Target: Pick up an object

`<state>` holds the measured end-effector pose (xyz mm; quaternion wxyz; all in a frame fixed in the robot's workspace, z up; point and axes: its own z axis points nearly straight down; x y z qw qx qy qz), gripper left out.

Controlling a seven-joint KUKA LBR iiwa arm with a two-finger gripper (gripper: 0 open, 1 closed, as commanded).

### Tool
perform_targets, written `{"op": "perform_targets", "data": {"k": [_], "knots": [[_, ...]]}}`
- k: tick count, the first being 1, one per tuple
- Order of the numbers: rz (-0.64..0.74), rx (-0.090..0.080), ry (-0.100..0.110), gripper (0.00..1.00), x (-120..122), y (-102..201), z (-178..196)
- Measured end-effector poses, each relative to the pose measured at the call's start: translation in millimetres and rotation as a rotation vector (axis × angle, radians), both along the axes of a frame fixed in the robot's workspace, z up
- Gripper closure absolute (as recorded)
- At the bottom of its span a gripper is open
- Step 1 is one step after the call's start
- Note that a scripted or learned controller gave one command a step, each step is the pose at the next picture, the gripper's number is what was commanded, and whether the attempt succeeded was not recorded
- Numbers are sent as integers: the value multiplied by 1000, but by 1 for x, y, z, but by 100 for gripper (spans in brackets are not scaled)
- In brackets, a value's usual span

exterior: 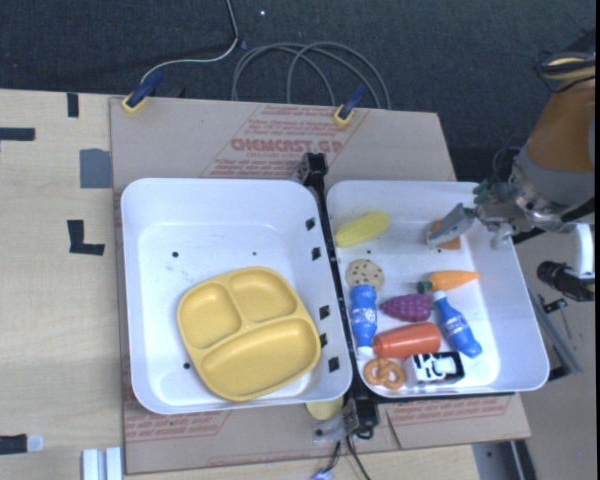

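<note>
The right bin [510, 298] holds several toy foods: a yellow banana-like piece [362, 229], a spotted cookie [363, 272], a blue bottle [363, 314], purple grapes [408, 307], an orange carrot [450, 280], a second blue bottle [458, 328], a red sausage [405, 341], a pretzel [385, 372] and a black-and-white card [438, 366]. My gripper [448, 228] reaches in from the right over the bin's upper right part. A small orange-brown thing [442, 238] sits right at its tip. Whether it is held cannot be told.
The left bin [150, 228] holds a yellow divided plate [248, 330]. Both bins rest on a cardboard sheet [280, 143]. Cables loop behind them, and a clamp [313, 171] stands at the bins' shared far edge.
</note>
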<state>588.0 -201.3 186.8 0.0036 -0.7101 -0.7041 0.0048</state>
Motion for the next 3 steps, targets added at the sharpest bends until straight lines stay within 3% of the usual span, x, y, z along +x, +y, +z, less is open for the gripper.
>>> {"op": "perform_targets", "data": {"k": [1,2,3], "knots": [[11,3,-5,0,80,-9,-108],[10,1,-18,0,31,-22,-100],[11,-3,-17,100,33,-23,-90]]}}
